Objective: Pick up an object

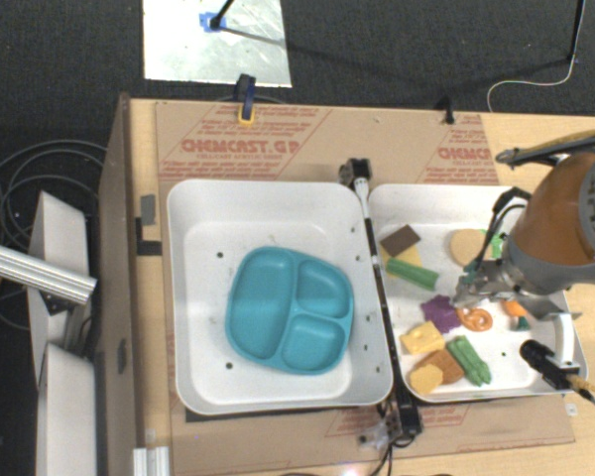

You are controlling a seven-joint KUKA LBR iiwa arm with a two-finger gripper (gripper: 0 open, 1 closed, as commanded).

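Two bins: left bin (193, 266) holds teal tray (290, 308); right bin (431, 206) toy food; gripper (473, 288) state unclear.

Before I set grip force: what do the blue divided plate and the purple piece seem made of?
The blue divided plate looks like moulded plastic, smooth and matte with soft rounded compartment walls. The purple piece looks like a plastic or rubbery toy, uniform in colour; too small to tell which.

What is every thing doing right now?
Blue plate: flat in the left bin.
Brown block: lying in the right bin.
Purple toy: lying beside the gripper.
Green toy: lying near the front.
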